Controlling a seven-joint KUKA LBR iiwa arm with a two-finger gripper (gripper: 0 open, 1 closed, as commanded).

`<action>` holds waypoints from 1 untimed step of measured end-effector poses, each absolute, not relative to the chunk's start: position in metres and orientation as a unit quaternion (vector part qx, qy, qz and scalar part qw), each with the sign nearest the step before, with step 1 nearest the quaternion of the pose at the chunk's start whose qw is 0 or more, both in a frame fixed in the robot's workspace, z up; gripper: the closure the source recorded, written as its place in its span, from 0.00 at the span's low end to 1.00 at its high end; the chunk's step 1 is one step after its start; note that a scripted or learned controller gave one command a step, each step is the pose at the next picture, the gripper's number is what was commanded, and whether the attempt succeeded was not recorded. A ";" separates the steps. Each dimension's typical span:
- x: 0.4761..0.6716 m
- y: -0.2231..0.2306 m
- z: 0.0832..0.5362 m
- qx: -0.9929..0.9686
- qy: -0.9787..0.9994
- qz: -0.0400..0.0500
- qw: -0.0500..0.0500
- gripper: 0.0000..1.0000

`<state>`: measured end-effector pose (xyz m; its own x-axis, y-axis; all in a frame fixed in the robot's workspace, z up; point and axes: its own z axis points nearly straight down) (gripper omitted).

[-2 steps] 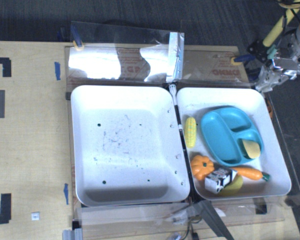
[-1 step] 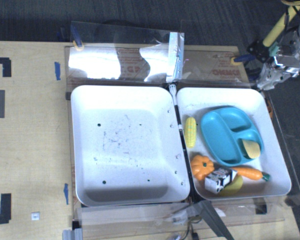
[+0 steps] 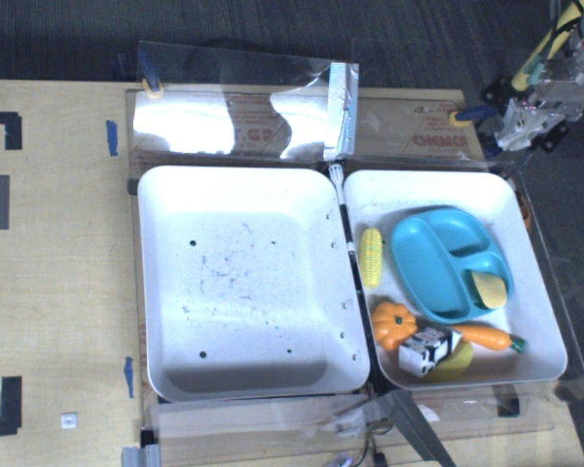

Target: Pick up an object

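The objects to be picked from are all gathered in the right bin (image 3: 543, 300). A blue divided plate (image 3: 436, 259) is seen tilted across the far and middle part of that bin, and a pale yellow wedge (image 3: 489, 286) is lodged in its right-hand compartment. A yellow corn cob (image 3: 371, 257) is laid lengthwise just left of the plate, close to the bin's left wall. Nearer, an orange pumpkin-shaped toy (image 3: 393, 325) is set at the plate's near-left edge. A small black and white block (image 3: 425, 348) is placed just beside the pumpkin toy on its right, and a yellow-green piece (image 3: 457, 360) is partly covered by that block. An orange carrot (image 3: 487, 338) is stretched out to the right of the block, along the plate's near edge.

The left bin (image 3: 243, 188) is set touching the right one; faint dark specks are scattered over its floor. A sheet of clear plastic (image 3: 243, 115), bright with glare, is stood up beyond the left bin.

The gripper (image 3: 526, 125) is held at the far right, beyond the right bin's far corner and well apart from every object; nothing is seen held in it. Whether it is wide or narrow cannot be told, since it is small and cluttered with cables there.

The bins are borne on a tan bench (image 3: 58, 261), marked with black shapes at its left and with strips of blue tape (image 3: 111, 136).
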<state>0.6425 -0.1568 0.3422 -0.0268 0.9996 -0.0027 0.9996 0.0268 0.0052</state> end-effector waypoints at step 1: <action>0.668 -0.164 0.370 0.680 0.733 0.001 0.003 1.00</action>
<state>0.6676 -0.1638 0.3700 -0.0742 0.9972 -0.0034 0.9972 0.0742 0.0050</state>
